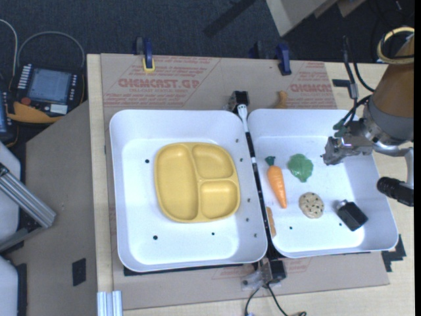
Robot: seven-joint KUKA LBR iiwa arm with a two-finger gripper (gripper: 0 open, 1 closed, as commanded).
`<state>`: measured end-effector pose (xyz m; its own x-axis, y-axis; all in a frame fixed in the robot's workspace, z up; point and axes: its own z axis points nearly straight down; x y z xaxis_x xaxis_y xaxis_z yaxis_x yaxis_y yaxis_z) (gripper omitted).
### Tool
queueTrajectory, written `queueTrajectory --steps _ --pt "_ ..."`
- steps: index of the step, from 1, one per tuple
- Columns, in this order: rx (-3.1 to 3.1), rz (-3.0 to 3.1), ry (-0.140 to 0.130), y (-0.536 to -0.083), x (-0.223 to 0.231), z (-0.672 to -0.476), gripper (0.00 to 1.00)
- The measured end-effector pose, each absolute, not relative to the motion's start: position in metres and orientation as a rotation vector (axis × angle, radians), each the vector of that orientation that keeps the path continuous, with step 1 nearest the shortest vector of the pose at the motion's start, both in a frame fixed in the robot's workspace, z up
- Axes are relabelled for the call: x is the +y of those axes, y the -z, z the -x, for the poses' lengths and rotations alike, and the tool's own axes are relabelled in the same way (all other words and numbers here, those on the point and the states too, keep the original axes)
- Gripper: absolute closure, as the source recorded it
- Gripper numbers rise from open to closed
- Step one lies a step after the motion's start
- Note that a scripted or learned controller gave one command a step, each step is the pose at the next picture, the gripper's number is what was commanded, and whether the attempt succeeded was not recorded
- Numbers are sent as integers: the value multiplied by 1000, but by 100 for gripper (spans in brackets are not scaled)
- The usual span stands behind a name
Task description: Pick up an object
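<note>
Where clamps pin it, cardboard (172,79) reads "CHEMCAST GP".

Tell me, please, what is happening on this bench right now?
A robot arm reaches in from the right, its end effector above the right bin, near the green toy. The carrot, cookie and small black block lie untouched on the bin floor. The left bin holds a yellow divided plate.
</note>
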<state>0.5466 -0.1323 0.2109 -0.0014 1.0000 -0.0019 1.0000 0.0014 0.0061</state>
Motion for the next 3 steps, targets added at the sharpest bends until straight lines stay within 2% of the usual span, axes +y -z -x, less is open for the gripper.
queueTrajectory --steps 1,3 --pt "2228 -2216 -3 -224 -81 -539 100" --pt "2228 -2219 2 -222 20 -506 100"
